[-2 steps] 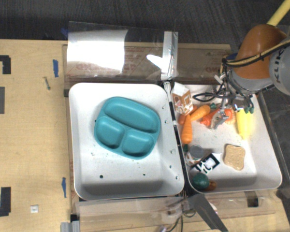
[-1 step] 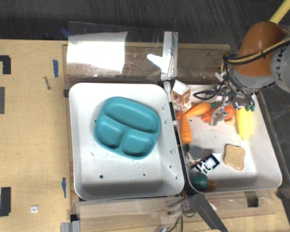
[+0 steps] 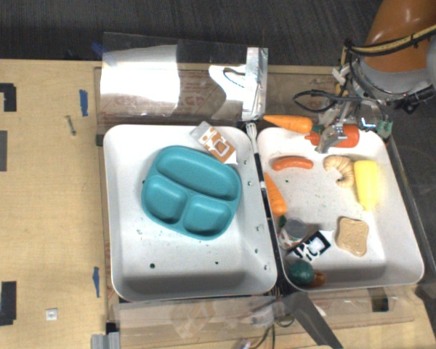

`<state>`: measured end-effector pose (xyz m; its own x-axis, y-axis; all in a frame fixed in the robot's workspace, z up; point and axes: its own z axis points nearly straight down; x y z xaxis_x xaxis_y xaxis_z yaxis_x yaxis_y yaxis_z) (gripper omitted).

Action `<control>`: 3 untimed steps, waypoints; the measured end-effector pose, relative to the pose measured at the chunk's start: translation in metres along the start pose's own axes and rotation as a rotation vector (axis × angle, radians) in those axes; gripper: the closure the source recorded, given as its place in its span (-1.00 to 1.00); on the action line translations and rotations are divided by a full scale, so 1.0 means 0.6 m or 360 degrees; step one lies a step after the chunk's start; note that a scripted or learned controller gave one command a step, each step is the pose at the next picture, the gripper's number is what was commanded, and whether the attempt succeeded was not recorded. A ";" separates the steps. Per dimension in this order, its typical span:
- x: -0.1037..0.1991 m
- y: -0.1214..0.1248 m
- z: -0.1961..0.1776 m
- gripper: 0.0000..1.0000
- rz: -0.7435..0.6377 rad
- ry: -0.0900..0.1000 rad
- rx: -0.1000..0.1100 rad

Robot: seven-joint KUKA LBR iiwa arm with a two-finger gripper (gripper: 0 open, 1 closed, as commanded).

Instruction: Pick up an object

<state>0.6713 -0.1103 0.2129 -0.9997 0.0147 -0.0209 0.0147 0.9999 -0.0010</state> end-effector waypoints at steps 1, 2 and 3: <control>0.029 0.055 -0.014 1.00 0.0351 0.0027 0.0000; 0.032 0.084 -0.028 1.00 0.0354 0.0024 0.0001; 0.027 0.163 0.047 1.00 0.0578 0.0035 0.0002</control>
